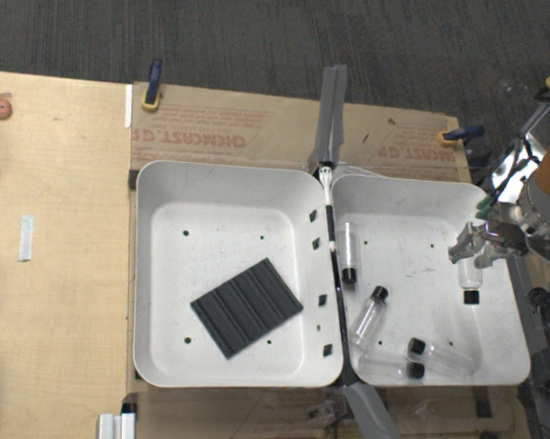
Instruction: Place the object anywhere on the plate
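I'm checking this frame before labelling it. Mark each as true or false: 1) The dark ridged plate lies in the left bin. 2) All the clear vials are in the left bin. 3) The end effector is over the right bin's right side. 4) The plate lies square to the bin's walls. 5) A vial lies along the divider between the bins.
1) True: the dark ridged plate lies in the left bin.
2) False: the clear vials are in the right bin.
3) True: the end effector is over that side.
4) False: the plate lies turned at a slant.
5) True: one vial lies beside the divider.
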Available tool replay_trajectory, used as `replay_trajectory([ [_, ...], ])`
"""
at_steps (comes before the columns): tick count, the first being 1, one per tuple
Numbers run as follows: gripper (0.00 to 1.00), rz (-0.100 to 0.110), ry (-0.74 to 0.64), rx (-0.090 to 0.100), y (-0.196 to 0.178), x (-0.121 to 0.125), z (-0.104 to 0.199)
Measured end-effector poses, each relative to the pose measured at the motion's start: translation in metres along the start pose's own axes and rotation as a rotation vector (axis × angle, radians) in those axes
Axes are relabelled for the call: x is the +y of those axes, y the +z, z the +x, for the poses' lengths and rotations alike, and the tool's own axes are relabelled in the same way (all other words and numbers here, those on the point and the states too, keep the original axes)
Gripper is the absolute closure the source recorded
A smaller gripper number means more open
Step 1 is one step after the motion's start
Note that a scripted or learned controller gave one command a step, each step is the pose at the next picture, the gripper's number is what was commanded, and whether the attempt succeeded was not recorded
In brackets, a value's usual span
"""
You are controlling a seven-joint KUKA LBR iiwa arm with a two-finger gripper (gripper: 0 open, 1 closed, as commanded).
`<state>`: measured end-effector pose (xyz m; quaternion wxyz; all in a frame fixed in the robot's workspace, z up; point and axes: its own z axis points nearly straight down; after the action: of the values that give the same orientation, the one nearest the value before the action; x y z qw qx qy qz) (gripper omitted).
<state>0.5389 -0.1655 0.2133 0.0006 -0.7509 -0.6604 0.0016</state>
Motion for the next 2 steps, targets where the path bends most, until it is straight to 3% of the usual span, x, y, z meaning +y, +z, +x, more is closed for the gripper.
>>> replay_trajectory([
  [1,1.0,0.0,-0.223,0.0,0.004,-0.028,0.098],
  [2,1.0,0.0,-0.304,-0.001,0.003,0.066,0.184],
])
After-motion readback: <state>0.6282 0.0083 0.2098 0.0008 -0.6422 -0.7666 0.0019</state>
